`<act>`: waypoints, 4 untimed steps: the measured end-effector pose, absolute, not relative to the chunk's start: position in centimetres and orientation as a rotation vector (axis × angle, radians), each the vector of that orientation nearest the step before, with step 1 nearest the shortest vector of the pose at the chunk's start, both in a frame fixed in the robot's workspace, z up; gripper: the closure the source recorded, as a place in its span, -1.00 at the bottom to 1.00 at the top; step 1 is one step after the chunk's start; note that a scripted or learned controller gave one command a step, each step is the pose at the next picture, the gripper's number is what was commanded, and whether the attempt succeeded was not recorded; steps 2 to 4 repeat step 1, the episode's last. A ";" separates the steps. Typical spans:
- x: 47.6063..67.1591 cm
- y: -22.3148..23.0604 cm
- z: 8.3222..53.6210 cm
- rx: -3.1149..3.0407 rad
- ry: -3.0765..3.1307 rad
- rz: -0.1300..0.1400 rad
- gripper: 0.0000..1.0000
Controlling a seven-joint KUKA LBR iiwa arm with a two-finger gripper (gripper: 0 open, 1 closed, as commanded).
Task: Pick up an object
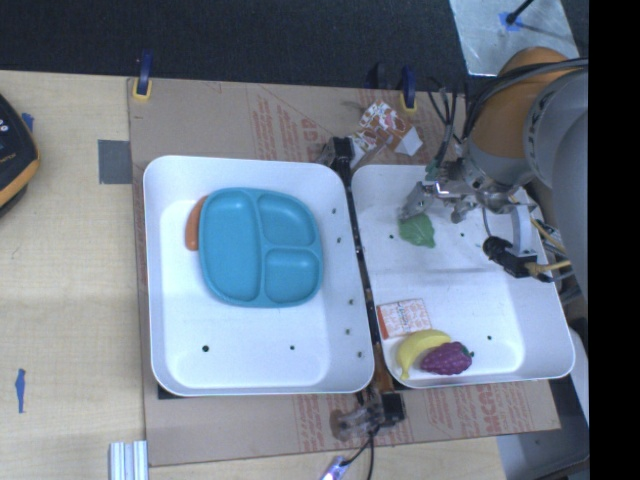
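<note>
one green object in right bin, long axis slanting lower-right; end effector just above, grip state unclear.

Light wood bench, brown cardboard sheet clamped on top. On cardboard: two white bins side by side, left bin, right bin. Grey tape patch just left.

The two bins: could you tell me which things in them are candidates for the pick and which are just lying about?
Belonging to the job:
- gripper, just above the green object
- green object, right bin

Lying about:
- yellow banana, purple object, printed card, right bin
- blue divided plate, orange object half under it, left bin
</note>
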State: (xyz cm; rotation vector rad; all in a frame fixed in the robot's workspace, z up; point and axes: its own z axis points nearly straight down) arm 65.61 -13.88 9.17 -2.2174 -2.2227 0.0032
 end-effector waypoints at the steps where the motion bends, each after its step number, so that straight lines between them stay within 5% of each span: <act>1: 65.6 -13.9 10.2 -2.215 -2.225 0.004 1.00; 4: 65.6 -13.9 10.2 -2.215 -2.225 0.004 1.00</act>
